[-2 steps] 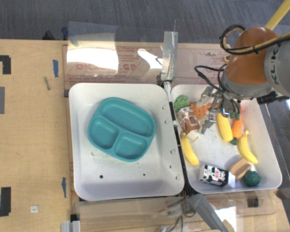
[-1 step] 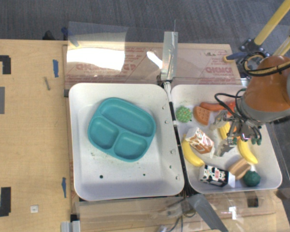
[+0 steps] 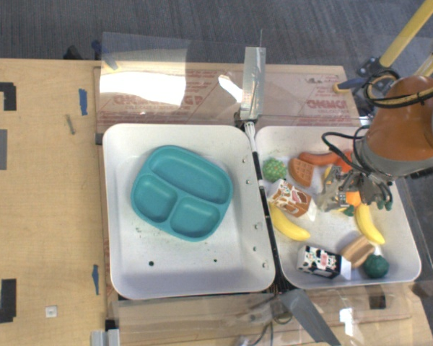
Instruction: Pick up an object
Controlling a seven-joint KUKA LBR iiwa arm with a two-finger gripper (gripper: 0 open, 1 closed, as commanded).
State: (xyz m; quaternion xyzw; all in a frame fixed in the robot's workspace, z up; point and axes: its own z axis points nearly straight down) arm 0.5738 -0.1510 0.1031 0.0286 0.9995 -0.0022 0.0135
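Nearest the camera in the right white bin (image 3: 408,262) lay a black-and-white box with a cow-hide pattern (image 3: 319,260), a tan block like a bread slice (image 3: 358,250) and a dark green ball (image 3: 377,266), the last two touching. Further in, a yellow plastic banana (image 3: 289,224) lay slantwise by the divider, and a second yellow banana (image 3: 369,223) lay near the right side, its long axis running near-to-far with a slight slant.

Gripper (image 3: 344,195) was low over the middle of this bin, arm entering from the right. Whether the fingers were apart or together could not be told; wrist hardware and cabling masked them. Something orange (image 3: 354,198) sat at the tool, identity unclear.

The second banana seemed the likeliest target: just near and right of the tool, its far end almost under it. A patterned brown-and-white carton (image 3: 292,199) lay just left.

Far side: a waffle-like orange piece (image 3: 302,171), a red-orange piece (image 3: 319,158), a green knobbly ball (image 3: 274,169).

Left white bin (image 3: 123,265) held a teal three-compartment plate (image 3: 180,192).
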